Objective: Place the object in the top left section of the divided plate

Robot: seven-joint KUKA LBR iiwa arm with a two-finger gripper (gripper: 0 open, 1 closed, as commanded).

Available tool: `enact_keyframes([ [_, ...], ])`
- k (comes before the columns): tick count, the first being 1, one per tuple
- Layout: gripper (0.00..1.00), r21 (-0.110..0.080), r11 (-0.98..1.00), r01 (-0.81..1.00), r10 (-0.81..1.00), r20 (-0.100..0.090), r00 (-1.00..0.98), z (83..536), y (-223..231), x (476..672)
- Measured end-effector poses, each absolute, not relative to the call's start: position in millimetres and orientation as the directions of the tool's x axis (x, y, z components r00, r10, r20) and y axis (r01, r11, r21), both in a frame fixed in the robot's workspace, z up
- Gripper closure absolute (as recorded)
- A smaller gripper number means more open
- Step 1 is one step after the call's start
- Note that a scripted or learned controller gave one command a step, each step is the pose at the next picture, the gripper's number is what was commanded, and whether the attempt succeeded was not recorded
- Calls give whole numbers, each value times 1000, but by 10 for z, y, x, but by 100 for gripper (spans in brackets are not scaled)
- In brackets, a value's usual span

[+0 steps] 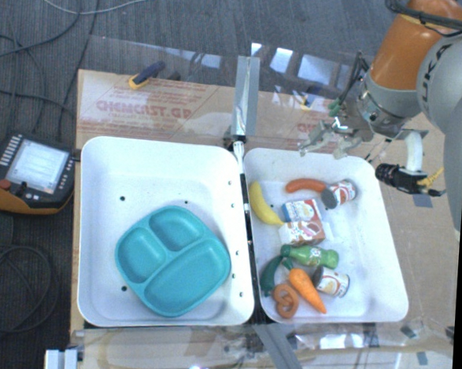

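The gripper hangs over the far rim of the right bin, at the end of the grey arm with its orange band. Its fingers look spread, with nothing between them.

The plate, teal and split into three sections, lies in the near half of the left bin. All three sections are bare. The left bin touches the right bin along their shared wall.

The candidate objects all lie in the right bin, well apart from the plate. A banana lies along the wall nearest the plate. Beyond it from the plate sit a red sausage and a small can, both near the gripper's end of the bin. A carton sits between the banana and the can. Nearer the front edge lie a green bottle, a dark green vegetable, a carrot, a pretzel and a second can, crowded together, several touching.

Left of the left bin, a pendant rests on the floor.
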State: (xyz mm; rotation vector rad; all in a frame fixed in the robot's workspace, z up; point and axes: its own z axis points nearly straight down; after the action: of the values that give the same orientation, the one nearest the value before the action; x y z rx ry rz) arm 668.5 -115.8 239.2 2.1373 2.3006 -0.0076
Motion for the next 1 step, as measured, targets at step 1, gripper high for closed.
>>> enact_keyframes([
  [1, 100, -3, 284, 959, 959, -3, -284, 1966, -1704, 6680],
])
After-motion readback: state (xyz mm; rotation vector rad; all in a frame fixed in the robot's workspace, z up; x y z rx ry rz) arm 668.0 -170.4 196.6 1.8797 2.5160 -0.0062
